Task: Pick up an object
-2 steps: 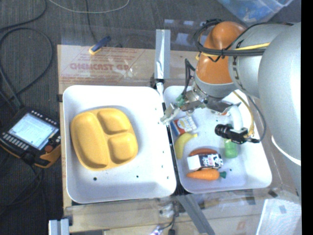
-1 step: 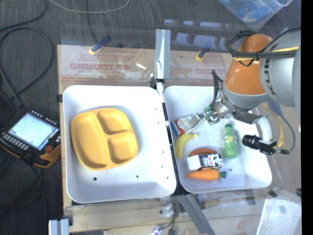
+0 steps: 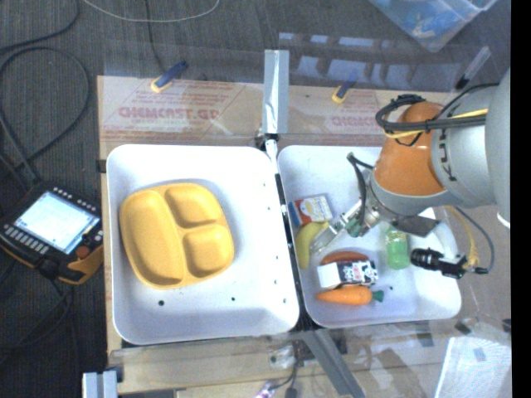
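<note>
Left bin: a shallow white plastic bin (image 3: 149, 317) carrying a yellow three-compartment plastic tray (image 3: 176, 233), which lies toward the bin's left edge with nothing in its sections.
Right bin: a second shallow white plastic bin (image 3: 431, 305) holding a small red-and-white carton (image 3: 310, 209) near its left wall, a yellow banana-shaped toy (image 3: 306, 243) just below that, a red-and-white printed packet (image 3: 348, 269), an orange plastic carrot (image 3: 343, 296) by the front edge, and a pale green translucent bottle (image 3: 397, 248) toward the right.
Gripper: the grey arm's two-finger gripper (image 3: 347, 224) hangs low over the middle of the right bin, just beside the banana toy; whether it is parted or closed cannot be made out, and nothing is seen in its grasp.
Step in hand: probably descending on the banana toy or packet. Centre over one item, clear of neighbours, before closing.
</note>
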You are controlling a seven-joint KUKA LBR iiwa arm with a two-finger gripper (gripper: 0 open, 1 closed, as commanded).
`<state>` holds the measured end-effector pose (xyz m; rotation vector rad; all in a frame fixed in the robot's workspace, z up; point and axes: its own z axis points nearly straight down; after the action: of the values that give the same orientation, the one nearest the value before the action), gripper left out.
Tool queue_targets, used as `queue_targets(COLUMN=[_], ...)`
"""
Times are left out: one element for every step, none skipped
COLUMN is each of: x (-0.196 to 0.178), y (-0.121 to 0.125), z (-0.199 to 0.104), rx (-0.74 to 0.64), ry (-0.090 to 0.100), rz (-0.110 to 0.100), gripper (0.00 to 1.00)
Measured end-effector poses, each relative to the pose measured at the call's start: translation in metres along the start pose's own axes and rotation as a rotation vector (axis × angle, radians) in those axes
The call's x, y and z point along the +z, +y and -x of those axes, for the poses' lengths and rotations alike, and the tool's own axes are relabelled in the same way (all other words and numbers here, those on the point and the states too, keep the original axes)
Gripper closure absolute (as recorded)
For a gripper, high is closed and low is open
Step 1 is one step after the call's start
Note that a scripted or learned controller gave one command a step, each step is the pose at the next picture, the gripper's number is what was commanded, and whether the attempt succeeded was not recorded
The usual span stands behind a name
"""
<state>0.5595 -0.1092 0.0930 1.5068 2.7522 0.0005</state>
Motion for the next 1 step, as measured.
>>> queue_targets(x=[-0.0066], y=[0.0018], z=[-0.0002], rx=[0.002], ry=[0.001], rz=[0.003], gripper=[1.00])
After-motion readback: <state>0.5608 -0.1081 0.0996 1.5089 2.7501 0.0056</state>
